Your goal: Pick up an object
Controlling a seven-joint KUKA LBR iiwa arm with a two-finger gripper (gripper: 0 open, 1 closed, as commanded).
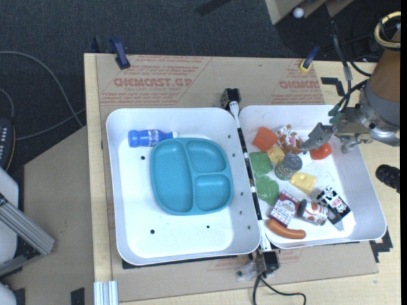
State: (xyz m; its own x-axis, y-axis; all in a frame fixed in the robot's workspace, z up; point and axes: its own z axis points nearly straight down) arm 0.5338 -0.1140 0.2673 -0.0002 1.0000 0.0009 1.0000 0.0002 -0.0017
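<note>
Objects for the pick sit in the right bin (367, 170), all loose in a cluster. Using the grey can (289, 165) near the middle of that cluster as reference:

- orange block (264, 137): up-left of the can
- small printed red-and-white packet (290, 138): just above the can, near the orange block
- red round piece (321, 150): right and slightly up from the can, partly under the gripper
- small yellow piece (276, 153): touching or nearly touching the can's upper left
- two green leaf-like pieces (262, 176): left of the can, along the bin's left wall
- yellow cheese wedge (303, 182): just below-right of the can
- dark red packet (284, 209): below the can
- red-and-white carton (313, 213): below-right, beside the dark red packet
- black-and-white cow-pattern item (333, 201): further right of the carton
- sausage (286, 231): furthest below, near the bin's front wall

Gripper (316, 138) is low over the right bin, up-right of the can, next to the red round piece. Can't tell whether it's touching anything, and nothing is visibly between its tips. Arm enters from the right.

Left bin (127, 234), well left of the can: teal divided plate (191, 174) in the middle, blue-and-white bottle (148, 136) lying on its side just beyond the plate's upper-left edge.
</note>
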